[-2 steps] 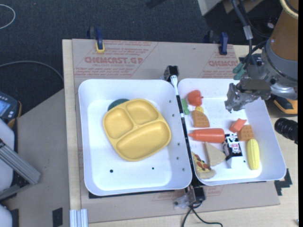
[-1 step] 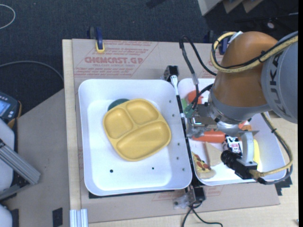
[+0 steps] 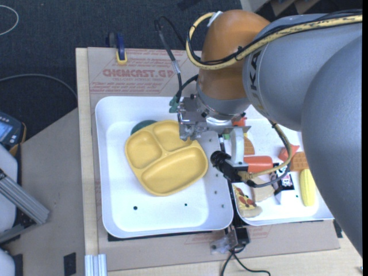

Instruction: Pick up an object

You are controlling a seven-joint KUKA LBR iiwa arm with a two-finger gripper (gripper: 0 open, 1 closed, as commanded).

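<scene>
Dark carpet surrounds a bench (image 3: 95, 154) carrying a printed brown board and two shallow white bins side by side. Left bin (image 3: 115, 206) holds a yellow sectioned tray (image 3: 164, 160), lying tilted across the bin's middle, and a green thing (image 3: 141, 126) peeks out from under its upper left corner, mostly hidden. Right bin (image 3: 293, 214) is the crowded one: an orange piece (image 3: 259, 161), a yellow corn-like item (image 3: 306, 187), a small printed packet (image 3: 246, 199) at the near corner, other bits too jumbled to name.

And the arm (image 3: 322, 96) is in from the right, big grey body filling that side, orange band (image 3: 230, 39) directly over the action. Gripper (image 3: 187, 132) is down at the tray's upper right rim, right where tray meets the wall between the bins. Can I see how wide its jaws stand? No, the wrist hardware blocks them, and I cannot tell whether the rim sits between them or just beside them.

Why here? My read is that the tray is the biggest, most exposed target, and its raised rim offers an edge a two-finger grip can pinch; a flat centre would give nothing to close on. The tray's tilt lifts that rim toward the tool, which helps. The risk, I'd judge: a wide, shallow tray gripped at one edge would swing or slip out on the lift, and the near bin wall leaves little room.
</scene>
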